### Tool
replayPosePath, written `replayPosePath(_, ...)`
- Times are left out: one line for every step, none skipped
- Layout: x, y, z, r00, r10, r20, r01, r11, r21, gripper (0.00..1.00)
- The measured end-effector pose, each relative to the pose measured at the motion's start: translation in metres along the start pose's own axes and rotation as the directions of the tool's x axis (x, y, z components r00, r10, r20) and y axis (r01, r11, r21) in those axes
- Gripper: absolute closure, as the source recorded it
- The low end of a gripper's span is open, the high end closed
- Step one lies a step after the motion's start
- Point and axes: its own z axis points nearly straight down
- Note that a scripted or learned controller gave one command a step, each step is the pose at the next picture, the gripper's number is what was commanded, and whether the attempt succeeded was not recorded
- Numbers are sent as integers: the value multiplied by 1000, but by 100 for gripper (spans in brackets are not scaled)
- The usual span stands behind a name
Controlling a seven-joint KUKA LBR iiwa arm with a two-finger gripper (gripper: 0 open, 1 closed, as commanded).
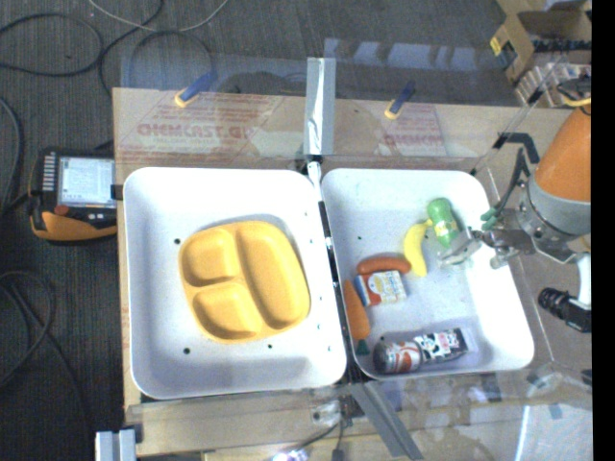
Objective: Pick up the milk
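Your arm reaches in from three o'clock, gripper (478, 241) low over the right bin (500, 301) beside the green bottle (442, 221) (finger spread unreadable, nothing visibly held). The milk (423, 350) lies flat at the bin's six o'clock edge.

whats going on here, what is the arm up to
A grey and orange arm reaches in from the right, its gripper low over the right bin, beside the green bottle and banana. Its job is the milk, which lies on its side along the bin's near edge, apart from the gripper and untouched. A small carton, a hot dog and a carrot lie between. The left bin holds a yellow divided tray.
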Motion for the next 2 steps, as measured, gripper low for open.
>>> replayPosePath(56,-32,-1,962,-274,1,274,962,-2,0)
replayPosePath(17,-43,55,955,-295,2,295,955,-2,0)
